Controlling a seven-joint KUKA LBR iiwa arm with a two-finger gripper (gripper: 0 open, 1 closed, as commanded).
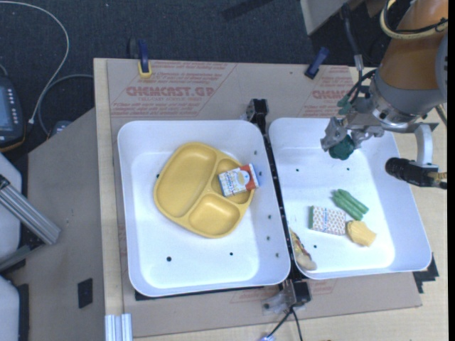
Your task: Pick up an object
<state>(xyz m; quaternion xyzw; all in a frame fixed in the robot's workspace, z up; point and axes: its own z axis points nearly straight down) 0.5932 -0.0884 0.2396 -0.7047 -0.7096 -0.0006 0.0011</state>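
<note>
My gripper [342,145] hangs over the upper part of the right bin [398,258], reaching in from the right. A small dark green rounded object [344,150] sits between its fingers, lifted off the bin floor. Lower in the same bin lie a green pod-like piece [349,202], a patterned white packet [328,219] and a yellow chunk [362,234]. A small tan item [302,251] rests against the bin's left wall.
The left bin [142,247] holds a yellow divided plate [195,190] with a small blue and red carton [237,180] on its right side. A black clamp [257,109] stands at the top between the bins. Bare bin floor lies around the gripper.
</note>
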